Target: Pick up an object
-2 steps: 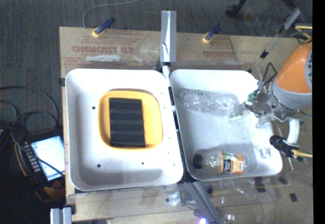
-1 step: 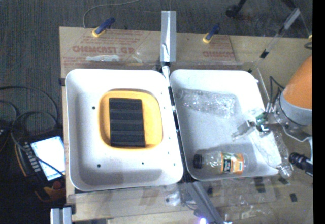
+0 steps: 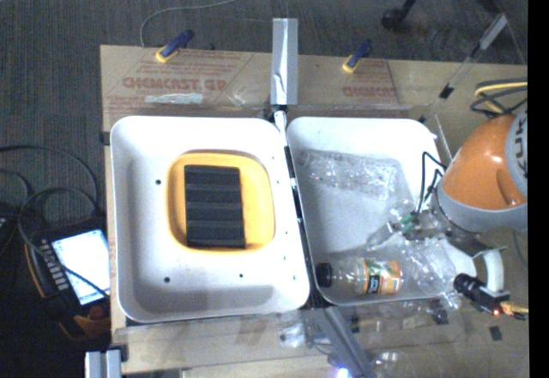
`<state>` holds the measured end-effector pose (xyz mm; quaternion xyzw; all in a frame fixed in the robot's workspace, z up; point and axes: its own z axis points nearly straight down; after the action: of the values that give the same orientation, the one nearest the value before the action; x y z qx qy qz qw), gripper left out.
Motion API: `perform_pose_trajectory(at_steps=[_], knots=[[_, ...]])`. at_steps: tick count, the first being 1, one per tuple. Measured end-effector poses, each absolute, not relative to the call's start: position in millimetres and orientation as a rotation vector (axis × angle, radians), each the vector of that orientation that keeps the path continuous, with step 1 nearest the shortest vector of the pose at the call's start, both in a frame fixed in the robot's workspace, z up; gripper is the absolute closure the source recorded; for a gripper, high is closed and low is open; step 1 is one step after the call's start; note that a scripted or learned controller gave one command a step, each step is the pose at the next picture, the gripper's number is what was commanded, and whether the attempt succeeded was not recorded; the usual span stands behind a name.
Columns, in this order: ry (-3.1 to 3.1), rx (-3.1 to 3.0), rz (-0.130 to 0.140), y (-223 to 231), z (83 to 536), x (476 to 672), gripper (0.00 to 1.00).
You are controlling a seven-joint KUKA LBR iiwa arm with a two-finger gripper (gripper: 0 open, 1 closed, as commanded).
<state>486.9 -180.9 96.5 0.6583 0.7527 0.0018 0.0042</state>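
Observation:
A clear plastic bottle with an orange-and-green label lies on its side at the front of the right bin. Crumpled clear plastic lies near that bin's back, and more clear wrap is piled at its front right. My gripper reaches down into the right side of this bin, just above the wrap and beyond the bottle; it blends with the plastic. In the left bin sits a yellow tray holding a black ribbed block.
The arm's orange band hangs over the right bin's right edge. A metal post stands behind the divider between the bins. Two blue-and-yellow clamps hold the back board. Cables and a lit screen lie on the floor at left.

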Motion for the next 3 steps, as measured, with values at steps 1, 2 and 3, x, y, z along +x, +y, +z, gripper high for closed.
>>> perform_pose_trajectory(at_steps=[1,2,3], knots=[[2.357,2.066,0.002,-181,92,585.8,0.0],[2.343,2.107,-0.024,-163,90,651.3,0.0],[2.409,2.014,-0.005,-211,162,600.3,0.0]])
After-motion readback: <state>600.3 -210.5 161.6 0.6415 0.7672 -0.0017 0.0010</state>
